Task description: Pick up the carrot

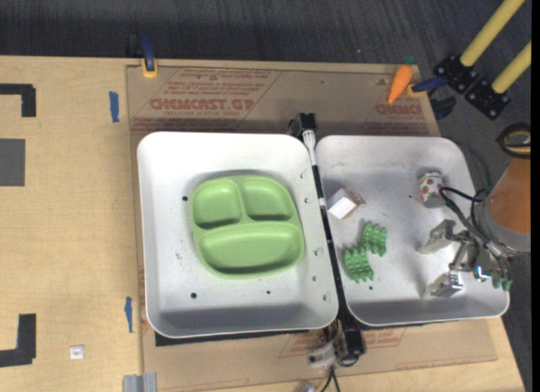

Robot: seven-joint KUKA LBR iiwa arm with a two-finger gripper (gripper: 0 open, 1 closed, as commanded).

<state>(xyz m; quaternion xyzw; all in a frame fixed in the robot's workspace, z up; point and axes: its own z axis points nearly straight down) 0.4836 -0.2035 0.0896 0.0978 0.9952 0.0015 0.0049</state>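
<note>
Carrot [400, 83]: lies outside the bins, not picked.
Gripper [445, 257]: spread, holding nothing, in right bin [396, 154].

A robotics lab is showing here: a taped plywood desk [67, 238] is carrying two shallow white bins [160, 213] (clamped cardboard beneath).

We saw the grey arm with its orange band [510, 205] reach in from the right edge, wrist low. The gripper [445, 257] pointed left, its two metal fingers [434, 238] spread apart, nothing between them.
</note>
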